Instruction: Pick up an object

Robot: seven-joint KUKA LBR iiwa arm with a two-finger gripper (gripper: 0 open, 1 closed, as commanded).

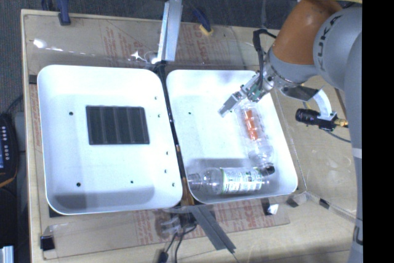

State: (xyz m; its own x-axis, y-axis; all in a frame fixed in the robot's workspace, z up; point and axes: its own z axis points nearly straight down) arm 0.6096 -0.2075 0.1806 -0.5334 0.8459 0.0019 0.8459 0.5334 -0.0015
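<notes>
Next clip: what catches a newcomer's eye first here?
The grey arm with its orange band reaching in from the right, its gripper over the right bin. Below it lie two clear plastic bottles: one with an orange label, one along the bin's near wall. The left bin shows a dark ribbed panel.

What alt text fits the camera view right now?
The hand hovers in the right bin, above an orange-labelled bottle; a second clear bottle lies along that bin's near wall. The left bin holds a dark ribbed panel.

Bright overhead light; glare on white bins; slightly soft, grainy focus.
</notes>
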